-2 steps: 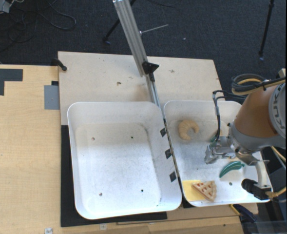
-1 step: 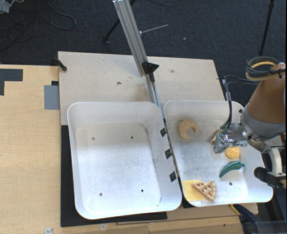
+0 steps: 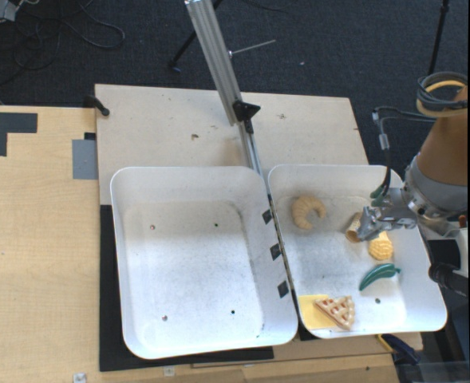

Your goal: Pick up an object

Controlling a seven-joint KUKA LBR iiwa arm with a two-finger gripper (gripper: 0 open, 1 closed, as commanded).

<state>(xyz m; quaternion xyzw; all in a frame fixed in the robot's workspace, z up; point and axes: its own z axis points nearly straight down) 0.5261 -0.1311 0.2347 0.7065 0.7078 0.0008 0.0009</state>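
Camera view looks down on a pale bench [image 3: 179, 126], with two white bins side by side in the lower half of the frame. Left bin [image 3: 139, 214] sits lower centre; right bin [image 3: 426, 309] sits at lower right and holds all the objects. An arm [image 3: 446, 150] enters at the right edge, and its gripper [image 3: 368, 227] hangs low over the right bin's middle. Whether it is clenched or released I cannot tell. A croissant [image 3: 307, 211] lies in the bin's upper left part. A waffle slice [image 3: 336, 310] lies near its lower edge. A green pepper [image 3: 378, 276] lies right of centre. A yellow round piece [image 3: 381, 248] sits just below the gripper. A small tan piece [image 3: 353, 228] touches the gripper's left side
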